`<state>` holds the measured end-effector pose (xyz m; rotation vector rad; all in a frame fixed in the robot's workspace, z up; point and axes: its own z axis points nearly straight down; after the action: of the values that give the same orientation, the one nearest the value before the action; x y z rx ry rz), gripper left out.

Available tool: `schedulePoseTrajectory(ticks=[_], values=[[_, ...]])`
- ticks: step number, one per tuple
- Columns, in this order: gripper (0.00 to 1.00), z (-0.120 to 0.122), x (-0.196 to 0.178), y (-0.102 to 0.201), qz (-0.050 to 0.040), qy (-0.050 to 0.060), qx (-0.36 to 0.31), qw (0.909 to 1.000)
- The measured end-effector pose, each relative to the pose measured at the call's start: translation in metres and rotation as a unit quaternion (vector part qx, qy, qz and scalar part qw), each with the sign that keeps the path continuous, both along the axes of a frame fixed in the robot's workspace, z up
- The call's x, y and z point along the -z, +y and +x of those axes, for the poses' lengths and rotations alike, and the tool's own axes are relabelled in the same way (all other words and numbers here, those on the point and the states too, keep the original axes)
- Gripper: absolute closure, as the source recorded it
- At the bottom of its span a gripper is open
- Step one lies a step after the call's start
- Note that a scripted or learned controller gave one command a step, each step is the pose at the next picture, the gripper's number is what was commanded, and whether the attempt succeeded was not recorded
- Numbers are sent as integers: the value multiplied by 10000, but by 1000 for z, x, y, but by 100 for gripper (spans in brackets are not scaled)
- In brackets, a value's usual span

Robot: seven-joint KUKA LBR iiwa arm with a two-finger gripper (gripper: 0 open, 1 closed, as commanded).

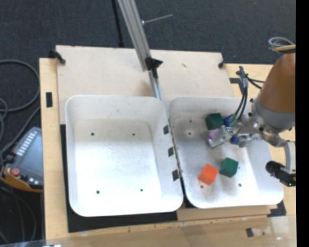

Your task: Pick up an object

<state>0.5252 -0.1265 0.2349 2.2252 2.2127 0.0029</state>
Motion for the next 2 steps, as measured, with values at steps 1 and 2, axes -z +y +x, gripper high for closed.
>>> schedulePoseTrajectory(ticks=[1,2], values=[[0,94,95,-23,-6,26,-43,10000],[0,71,136,14,-24,-23,-48,10000]])
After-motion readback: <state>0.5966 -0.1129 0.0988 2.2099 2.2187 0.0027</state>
